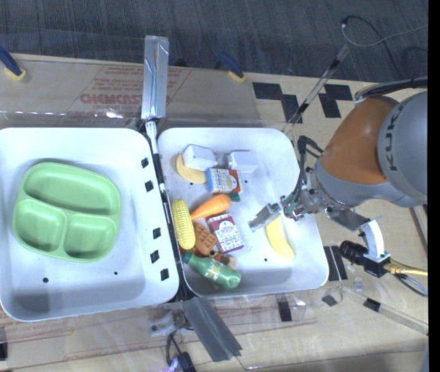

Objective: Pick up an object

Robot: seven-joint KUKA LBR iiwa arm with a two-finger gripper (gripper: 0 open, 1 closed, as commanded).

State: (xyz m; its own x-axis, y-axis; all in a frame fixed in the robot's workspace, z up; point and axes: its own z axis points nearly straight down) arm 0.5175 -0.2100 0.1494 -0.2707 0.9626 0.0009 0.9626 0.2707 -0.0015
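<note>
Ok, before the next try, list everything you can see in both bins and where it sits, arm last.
Left bin: one, white, holding the tray.
Tray: one, green, three compartments, middle of left bin.
Right bin: one, white, holding the food items.
Bananas: two, yellow; one at the far left, one at the near right by the gripper.
Corn cob: one, yellow, along the left wall.
Carrot: one, orange, centre.
Bottle: one, green, near edge.
Small cartons: two; one blue and white, one dark red.
White pieces: far side, number unclear.
Gripper: one, grey, over the right side of the right bin.
Arm: one, grey and orange.
</note>
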